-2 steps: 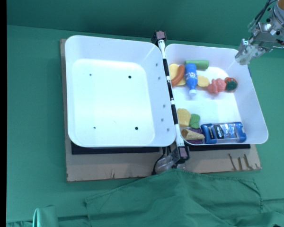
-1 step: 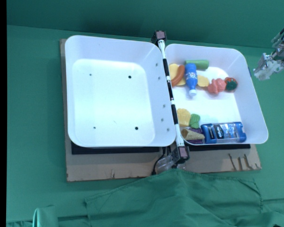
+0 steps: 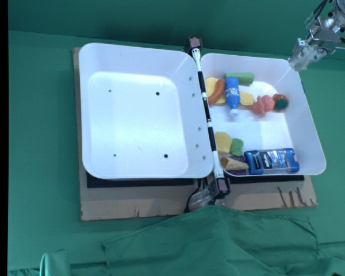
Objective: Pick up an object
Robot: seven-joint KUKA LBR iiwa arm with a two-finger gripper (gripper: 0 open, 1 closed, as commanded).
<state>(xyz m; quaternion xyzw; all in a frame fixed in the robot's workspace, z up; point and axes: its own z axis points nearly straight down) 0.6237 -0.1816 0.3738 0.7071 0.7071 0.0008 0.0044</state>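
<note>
**Inspector:** Starting at the gripper (image 3: 299,58): it hangs over the far right corner of the right bin (image 3: 308,132), above the rim and clear of everything inside. Nothing sits between its tips. Whether they are spread or pressed together cannot be told at this size and angle.

**Assessor:** So no object is in hand?

**Inspector:** None seen. Every candidate lies in the right bin. Nearest the gripper is an orange-red toy (image 3: 264,104) with a small red piece (image 3: 280,102) touching its right end. Further left, a blue bottle (image 3: 232,94) lies flat, cap toward the near side, beside a green piece (image 3: 240,78) and yellow and orange pieces (image 3: 214,90) crowded against the divider.

**Assessor:** And the near side?

**Inspector:** A blue packet (image 3: 271,160) lies flat against the front wall. To its left, yellow, green and purple pieces (image 3: 230,151) bunch in the corner by the divider. The left bin (image 3: 139,117) holds no objects.

**Assessor:** Why the clustering?

**Inspector:** My judgement: the sloped walls let loose items settle toward edges and corners. That complicates a grasp, since fingers need room on both sides.

**Assessor:** Stage of the task?

**Inspector:** Approach not yet committed. The orange-red toy looks the easier target: close, with open floor on its near side. The packet pressed to the wall looks the riskiest.
</note>
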